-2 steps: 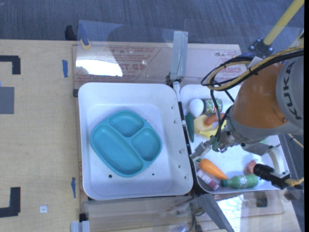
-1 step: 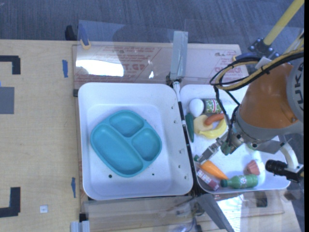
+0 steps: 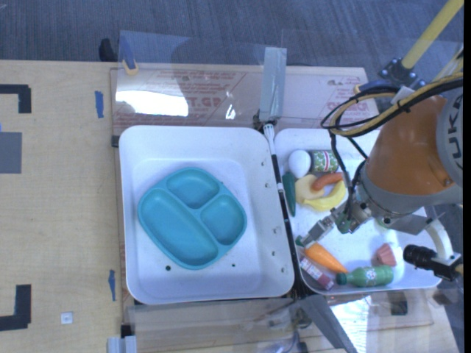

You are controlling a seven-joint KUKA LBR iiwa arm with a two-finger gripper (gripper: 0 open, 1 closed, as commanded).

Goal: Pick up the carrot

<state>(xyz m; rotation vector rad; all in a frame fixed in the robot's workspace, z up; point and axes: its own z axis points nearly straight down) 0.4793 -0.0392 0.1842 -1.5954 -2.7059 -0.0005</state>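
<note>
**Operator:** Carrot (image 3: 324, 257) first. I see it in the right bin (image 3: 423, 272), toward the near side, lying flat on the white floor. Its orange body runs slantwise, the blunter end up-left and the taper pointing down-right toward the green bottle (image 3: 366, 276).

**Colleague:** And where is your gripper (image 3: 318, 231) relative to it?

**Operator:** Just on the far side of the carrot, and slightly left of its middle. It hangs over the bin floor between the carrot and the yellow banana (image 3: 328, 198). I can make out metal parts at the tip, but whether the pincer is spread or closed I cannot tell from this angle. Nothing sits between its tips that I can see.

**Colleague:** So which way would you go?

**Operator:** My judgement: a small shift toward the near side, then down. The closing line ought to cross the carrot's slanted axis, not run along it.

**Colleague:** Anything crowding it?

**Operator:** A small dark-red item (image 3: 317, 273) lies just beside the carrot on its near-left side, and the bottle is close to its tip. That could foul a wide grasp.
</note>
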